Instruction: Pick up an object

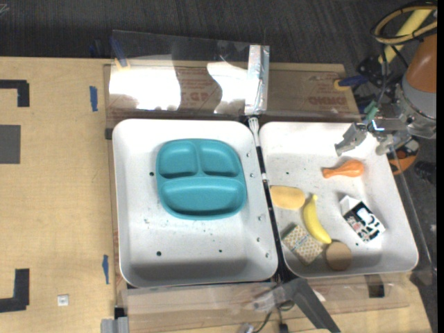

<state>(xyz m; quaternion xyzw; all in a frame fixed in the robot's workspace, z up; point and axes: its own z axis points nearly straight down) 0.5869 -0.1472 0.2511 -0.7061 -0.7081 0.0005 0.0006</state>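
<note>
My gripper (pixel 365 143) hangs over the far right part of the right bin (pixel 291 144), open, with nothing between its fingers (pixel 346 143). Just below it in the view lies an orange carrot-shaped toy (pixel 343 170). Further down the bin sit a pale yellow lump (pixel 287 198), a banana (pixel 316 220), a patterned square pad (pixel 302 243), a brown round piece (pixel 338 254) and a small white and black box (pixel 362 219).
The left bin (pixel 132 207) holds a teal divided plate (pixel 201 177). A clear plastic sheet (pixel 187 82) stands behind the bins. Yellow cables (pixel 402 21) and the arm's orange band (pixel 424 66) are at the upper right.
</note>
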